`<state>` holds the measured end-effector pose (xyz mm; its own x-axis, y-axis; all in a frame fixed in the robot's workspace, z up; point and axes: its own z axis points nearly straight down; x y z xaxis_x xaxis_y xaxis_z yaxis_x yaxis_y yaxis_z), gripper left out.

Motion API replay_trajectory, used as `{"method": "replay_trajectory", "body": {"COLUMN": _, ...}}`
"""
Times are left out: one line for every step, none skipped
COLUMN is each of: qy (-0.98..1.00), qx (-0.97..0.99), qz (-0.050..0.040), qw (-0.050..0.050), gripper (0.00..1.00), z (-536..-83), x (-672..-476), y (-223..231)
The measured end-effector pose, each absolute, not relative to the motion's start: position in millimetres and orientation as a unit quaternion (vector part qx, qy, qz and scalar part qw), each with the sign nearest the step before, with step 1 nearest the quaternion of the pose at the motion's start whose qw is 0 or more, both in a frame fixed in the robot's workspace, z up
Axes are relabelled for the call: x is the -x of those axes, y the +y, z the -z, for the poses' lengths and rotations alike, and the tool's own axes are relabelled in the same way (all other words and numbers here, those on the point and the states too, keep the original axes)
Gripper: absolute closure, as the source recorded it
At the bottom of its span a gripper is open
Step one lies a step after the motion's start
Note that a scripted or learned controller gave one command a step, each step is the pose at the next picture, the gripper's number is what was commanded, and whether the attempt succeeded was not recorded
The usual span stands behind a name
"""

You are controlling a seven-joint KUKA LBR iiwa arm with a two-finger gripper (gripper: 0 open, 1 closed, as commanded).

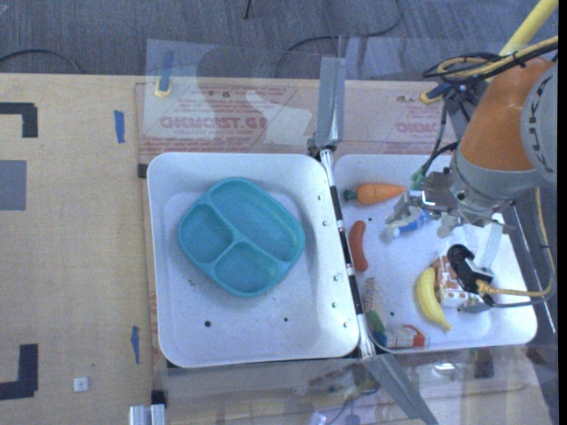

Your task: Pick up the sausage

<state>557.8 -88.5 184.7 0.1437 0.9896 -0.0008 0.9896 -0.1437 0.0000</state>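
Two white bins sit side by side on the worktop (71,237). Left bin (177,326) holds a teal divided plate (241,235), roughly centred. Right bin (514,321) holds the sausage (358,244), lying along its left edge, clear of the pincer. Carrot (381,193) near the bin's top left corner; banana (431,299) lower middle, a small packet (454,282) just beside it. Pincer (423,215) hangs over the bin's upper middle, near the carrot; cannot tell how wide it is, nothing seen held.
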Motion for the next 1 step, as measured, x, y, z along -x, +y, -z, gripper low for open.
{"method": "replay_trajectory", "body": {"qy": 0.675, "qx": -0.738, "qz": 0.0003, "qw": -0.001, "gripper": 0.0, "z": -101.8, "x": -515.8, "y": -92.5}}
